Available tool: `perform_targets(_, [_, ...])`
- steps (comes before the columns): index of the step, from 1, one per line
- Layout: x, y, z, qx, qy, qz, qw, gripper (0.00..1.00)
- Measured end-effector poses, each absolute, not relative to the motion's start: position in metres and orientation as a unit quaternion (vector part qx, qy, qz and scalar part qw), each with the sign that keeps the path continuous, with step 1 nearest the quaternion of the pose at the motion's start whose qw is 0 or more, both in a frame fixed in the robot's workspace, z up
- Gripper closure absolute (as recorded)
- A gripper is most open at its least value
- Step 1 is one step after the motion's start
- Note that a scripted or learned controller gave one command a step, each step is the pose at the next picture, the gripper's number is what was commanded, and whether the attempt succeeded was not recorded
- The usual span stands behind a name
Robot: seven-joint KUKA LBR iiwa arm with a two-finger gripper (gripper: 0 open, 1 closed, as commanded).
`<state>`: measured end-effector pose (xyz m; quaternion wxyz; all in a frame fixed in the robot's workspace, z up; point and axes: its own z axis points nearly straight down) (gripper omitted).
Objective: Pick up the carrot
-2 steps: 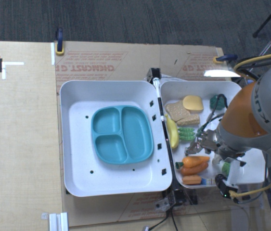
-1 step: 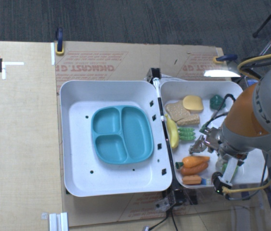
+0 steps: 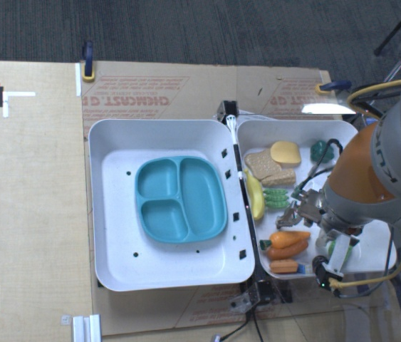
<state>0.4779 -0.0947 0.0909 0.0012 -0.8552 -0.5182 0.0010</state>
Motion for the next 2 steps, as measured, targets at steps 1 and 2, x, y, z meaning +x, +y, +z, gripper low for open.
perform_targets(1, [0.4775, -0.0981, 0.0911, -0.882, -0.471, 0.0006, 0.001, 0.0])
perform_targets(2, [0.478, -0.0944, 0.0909, -0.879, -0.477, 0.0009, 0.001, 0.0])
